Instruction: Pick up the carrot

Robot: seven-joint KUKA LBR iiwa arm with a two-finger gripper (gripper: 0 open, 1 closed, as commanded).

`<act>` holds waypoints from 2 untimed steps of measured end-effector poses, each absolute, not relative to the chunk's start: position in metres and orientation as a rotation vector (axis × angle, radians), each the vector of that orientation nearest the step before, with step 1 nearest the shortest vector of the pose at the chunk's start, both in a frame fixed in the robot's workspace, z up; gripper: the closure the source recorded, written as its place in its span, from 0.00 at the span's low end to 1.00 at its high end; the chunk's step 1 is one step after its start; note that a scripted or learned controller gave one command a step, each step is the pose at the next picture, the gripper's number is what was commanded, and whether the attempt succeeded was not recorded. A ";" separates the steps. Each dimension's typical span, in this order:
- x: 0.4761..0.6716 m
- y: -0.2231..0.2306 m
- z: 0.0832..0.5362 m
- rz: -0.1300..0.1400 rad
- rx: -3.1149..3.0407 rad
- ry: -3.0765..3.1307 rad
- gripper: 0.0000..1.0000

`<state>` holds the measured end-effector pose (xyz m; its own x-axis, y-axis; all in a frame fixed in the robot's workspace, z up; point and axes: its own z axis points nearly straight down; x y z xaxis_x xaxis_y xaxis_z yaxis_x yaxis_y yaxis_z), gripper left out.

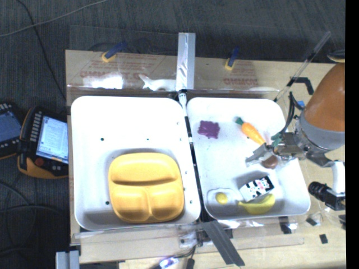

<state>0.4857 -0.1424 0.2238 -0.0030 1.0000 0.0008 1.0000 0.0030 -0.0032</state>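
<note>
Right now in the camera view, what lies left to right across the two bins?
Yellow bread-shaped block → purple piece → fried egg → carrot → gripper.

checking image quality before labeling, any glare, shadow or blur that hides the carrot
Camera view: even light, the carrot sharp enough, orange with a green top, unshadowed; the white right bin is bright but not glaring; the tool is soft and dark, its fingers hard to read; the yellow block casts a faint shadow.
</note>
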 end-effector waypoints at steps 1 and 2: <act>0.581 -0.131 0.160 0.004 -2.481 -1.921 0.00; 0.645 -0.184 0.087 0.007 -2.779 -1.436 0.00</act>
<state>0.6448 -0.1845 0.0874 0.5787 0.8155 0.0020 0.8155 -0.5786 -0.0143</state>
